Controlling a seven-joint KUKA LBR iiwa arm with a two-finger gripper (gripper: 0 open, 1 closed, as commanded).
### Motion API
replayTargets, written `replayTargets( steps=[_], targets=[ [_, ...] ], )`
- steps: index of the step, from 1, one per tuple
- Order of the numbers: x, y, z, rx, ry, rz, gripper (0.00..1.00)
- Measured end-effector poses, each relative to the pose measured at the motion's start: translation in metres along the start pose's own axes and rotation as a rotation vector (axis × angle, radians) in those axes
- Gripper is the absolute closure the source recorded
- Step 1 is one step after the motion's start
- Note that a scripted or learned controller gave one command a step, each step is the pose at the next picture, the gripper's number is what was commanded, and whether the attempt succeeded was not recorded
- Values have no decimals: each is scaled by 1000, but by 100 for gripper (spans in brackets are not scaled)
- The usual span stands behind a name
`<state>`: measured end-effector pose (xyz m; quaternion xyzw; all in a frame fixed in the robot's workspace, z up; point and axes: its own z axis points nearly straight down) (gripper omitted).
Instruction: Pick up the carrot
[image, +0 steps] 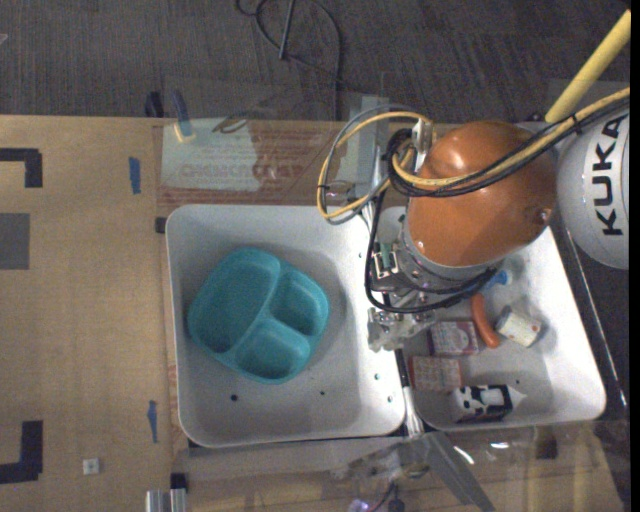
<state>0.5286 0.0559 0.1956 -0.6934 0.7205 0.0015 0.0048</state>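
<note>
Carrot (485, 320) lies loose in the right bin (575, 385) next to a white cup (518, 326), not picked yet; gripper (392, 328) hangs low over the rim between bins, left of it, can't tell its state, so grasp and lift remain

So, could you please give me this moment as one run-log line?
arm: over right bin | carrot: lying in right bin, not held | plate: left bin

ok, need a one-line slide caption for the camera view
KUKA arm's gripper low at the bins' shared edge; carrot lies in the right bin, teal divided plate in the left.
</note>
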Motion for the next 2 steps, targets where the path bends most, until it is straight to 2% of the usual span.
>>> replayTargets(
  steps=[1, 2],
  targets=[
    [-1, -1, -11, 4, -5, 6, 100],
    [33, 14, 3, -4, 6, -17, 100]
  ],
)
